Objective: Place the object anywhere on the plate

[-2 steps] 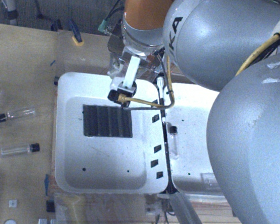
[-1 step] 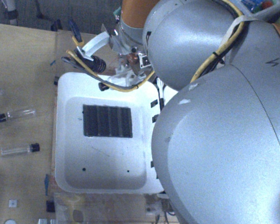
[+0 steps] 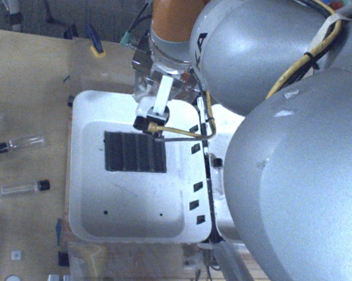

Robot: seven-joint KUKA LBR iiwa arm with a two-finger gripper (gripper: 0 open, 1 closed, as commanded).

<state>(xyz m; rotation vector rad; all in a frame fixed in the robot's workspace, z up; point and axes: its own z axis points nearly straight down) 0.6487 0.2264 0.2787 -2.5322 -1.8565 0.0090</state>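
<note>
A black ribbed rectangular plate (image 3: 135, 153) lies flat in the back half of the left white bin (image 3: 84, 214). My gripper (image 3: 151, 94) hangs over the bin's back rim, just above and behind the plate's far edge. The grey arm and its orange band come in from the upper right and cover much of the right bin. I see nothing resting on the plate.
Several small clear vials with black caps (image 3: 22, 186) lie on the wooden bench left of the bin. A blue clip (image 3: 96, 47) sits at the bench's back edge. Two small dark specks (image 3: 105, 211) mark the bin floor in front of the plate.
</note>
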